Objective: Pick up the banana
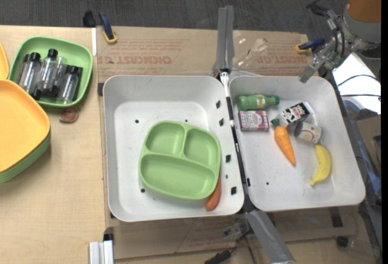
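The banana lies at the lower right of the frame, in the right bin, just below a small cup. It looks light, smooth and curved, likely toy-stiff; its thicker middle offers the surest hold. The gripper hovers upper right; whether its fingers are spread cannot be told.

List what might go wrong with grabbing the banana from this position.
1. The yellow curved banana lies close to the right bin's white wall, so the hand may strike the wall.
2. A small white tipped-over cup sits just above the banana's top end and may get knocked or grabbed instead.
3. The hand hangs at the bin's far corner, so a misaimed descent is possible.
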